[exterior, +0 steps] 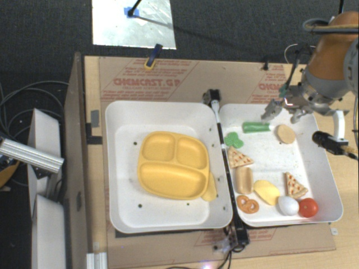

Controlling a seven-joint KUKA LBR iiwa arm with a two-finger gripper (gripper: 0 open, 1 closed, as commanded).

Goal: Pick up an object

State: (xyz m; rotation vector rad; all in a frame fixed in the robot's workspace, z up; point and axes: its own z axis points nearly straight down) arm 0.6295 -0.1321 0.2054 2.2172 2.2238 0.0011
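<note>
Even overhead light, soft shadows. Glare on foil sheet (133,15) past desk's far edge. Image grainy; arm (334,55) at right slightly blurred.

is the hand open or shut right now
Open: the hand hovers over the right bin's far edge with its two fingers spread apart and nothing between them, just above the green piece.

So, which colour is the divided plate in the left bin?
Yellow; the divided plate shows best in the camera view.

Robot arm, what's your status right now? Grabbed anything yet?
End effector open, nothing between fingers, above right bin's far edge. Nearest: green stick, tan disc. Nothing in the way.
</note>
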